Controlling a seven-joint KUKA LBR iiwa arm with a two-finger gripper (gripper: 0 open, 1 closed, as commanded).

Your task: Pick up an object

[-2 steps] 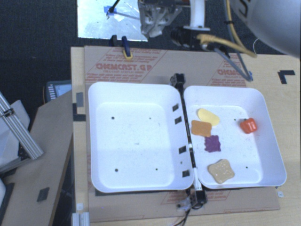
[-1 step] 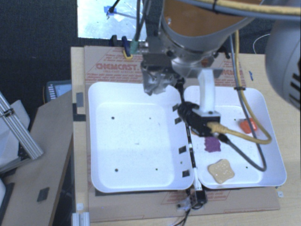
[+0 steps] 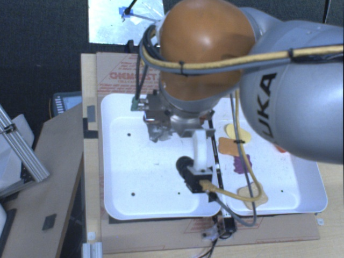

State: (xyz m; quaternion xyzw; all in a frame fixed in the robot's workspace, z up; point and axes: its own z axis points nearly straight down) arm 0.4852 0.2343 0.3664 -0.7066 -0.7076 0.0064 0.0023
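The big grey arm with its orange band reaches in from the right and hangs low over the two white bins. My gripper (image 3: 157,129) sits over the upper middle of the left bin (image 3: 121,160), close to the divide. Nothing is seen held in it. In the right bin (image 3: 306,190) lie a yellow piece (image 3: 237,133), an orange piece (image 3: 227,147), a purple piece (image 3: 239,165) and a tan flat piece (image 3: 253,194), all just right of the divide. A small red thing (image 3: 281,149) peeks out beside the arm.
The arm's body hides most of the right bin's far half. A cardboard sheet (image 3: 121,74) lies under the bins. A silver sheet (image 3: 124,13) sits at the back. An aluminium rail (image 3: 19,147) stands at the left.
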